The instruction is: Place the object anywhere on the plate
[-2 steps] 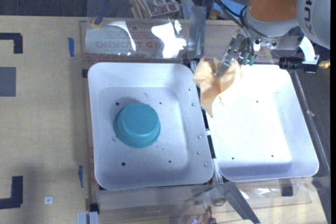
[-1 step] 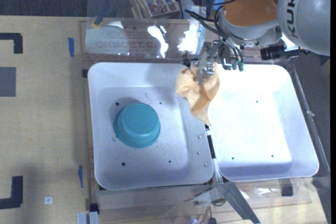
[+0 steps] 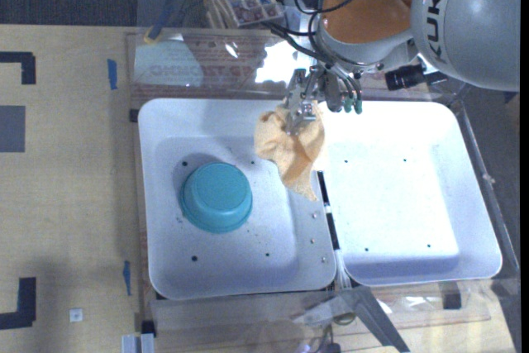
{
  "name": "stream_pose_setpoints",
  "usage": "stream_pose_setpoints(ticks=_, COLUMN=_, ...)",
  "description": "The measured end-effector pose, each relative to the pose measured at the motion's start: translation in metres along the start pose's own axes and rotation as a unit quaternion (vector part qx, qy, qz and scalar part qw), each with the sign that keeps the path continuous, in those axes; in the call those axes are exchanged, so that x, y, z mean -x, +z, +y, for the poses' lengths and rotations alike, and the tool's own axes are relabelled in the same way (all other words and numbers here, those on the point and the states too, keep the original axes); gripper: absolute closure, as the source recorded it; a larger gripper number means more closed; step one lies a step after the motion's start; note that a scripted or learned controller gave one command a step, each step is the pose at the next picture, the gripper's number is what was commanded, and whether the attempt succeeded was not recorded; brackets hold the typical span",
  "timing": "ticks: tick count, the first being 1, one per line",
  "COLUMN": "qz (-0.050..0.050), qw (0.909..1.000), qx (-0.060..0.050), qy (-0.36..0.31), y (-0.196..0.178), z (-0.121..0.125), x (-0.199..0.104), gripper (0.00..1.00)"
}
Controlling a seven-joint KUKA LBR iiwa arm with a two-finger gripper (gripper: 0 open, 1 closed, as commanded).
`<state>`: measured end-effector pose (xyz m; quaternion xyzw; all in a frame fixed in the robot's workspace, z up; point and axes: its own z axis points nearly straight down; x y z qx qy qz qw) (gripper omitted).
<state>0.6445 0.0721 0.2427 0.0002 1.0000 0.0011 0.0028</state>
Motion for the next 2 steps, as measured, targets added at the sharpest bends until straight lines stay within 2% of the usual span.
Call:
stream_pose_setpoints(ticks=1, qz=0.001, qw=1.0000, qx=0.000, qy=-0.001, y=0.0077, z=0.0517, x=-0.0069, gripper=1.00)
stream_pose_setpoints(ticks=2, qz=0.001, qw=1.0000, qx=0.000, qy=-0.001, y=0.0068, z=0.0516, x=-0.0067, gripper=0.00)
